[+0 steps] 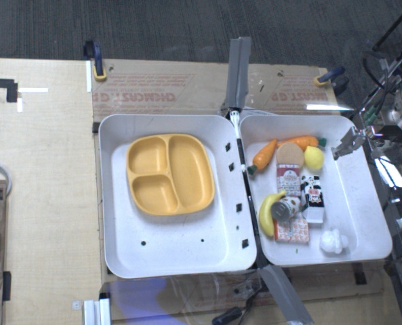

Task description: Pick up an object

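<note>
The objects are lying clustered in the right bin (363, 215): two carrots (264, 154), a lemon (313, 158), a banana (267, 213) and small packets (290, 181). The tool (344, 145) is hovering at that bin's far right rim, right of the lemon, touching nothing; its state is impossible to tell. A yellow divided plate (170, 175) is sitting in the left bin (119, 235).

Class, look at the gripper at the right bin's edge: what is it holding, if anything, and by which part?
Nothing is held. The gripper hangs over the right bin's upper right corner, apart from the lemon and carrots, with no object between its jaws.
</note>
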Controlling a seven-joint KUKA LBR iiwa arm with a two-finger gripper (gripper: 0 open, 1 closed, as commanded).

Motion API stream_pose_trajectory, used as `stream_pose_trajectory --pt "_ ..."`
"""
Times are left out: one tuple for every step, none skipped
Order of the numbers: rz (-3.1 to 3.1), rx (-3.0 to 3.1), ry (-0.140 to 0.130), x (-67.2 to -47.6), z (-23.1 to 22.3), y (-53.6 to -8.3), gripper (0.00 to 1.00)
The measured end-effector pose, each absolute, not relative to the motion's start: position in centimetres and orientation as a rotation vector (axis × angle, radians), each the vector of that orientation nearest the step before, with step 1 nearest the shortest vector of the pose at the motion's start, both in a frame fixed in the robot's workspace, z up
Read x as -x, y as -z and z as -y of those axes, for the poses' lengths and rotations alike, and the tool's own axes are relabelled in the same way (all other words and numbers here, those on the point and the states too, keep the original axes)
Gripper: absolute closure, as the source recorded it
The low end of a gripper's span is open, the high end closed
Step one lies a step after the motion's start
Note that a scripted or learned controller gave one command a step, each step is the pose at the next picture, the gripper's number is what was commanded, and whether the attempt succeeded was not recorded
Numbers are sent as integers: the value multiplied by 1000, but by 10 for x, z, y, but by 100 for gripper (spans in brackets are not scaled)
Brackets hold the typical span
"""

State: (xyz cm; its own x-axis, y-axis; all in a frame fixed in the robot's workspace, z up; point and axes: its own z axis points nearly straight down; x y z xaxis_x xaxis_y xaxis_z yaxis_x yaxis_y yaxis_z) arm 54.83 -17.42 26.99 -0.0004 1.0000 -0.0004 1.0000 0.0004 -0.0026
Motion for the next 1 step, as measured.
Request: stream_pose_trajectory --pt "2170 2271 -3 -577 170 -268 0"
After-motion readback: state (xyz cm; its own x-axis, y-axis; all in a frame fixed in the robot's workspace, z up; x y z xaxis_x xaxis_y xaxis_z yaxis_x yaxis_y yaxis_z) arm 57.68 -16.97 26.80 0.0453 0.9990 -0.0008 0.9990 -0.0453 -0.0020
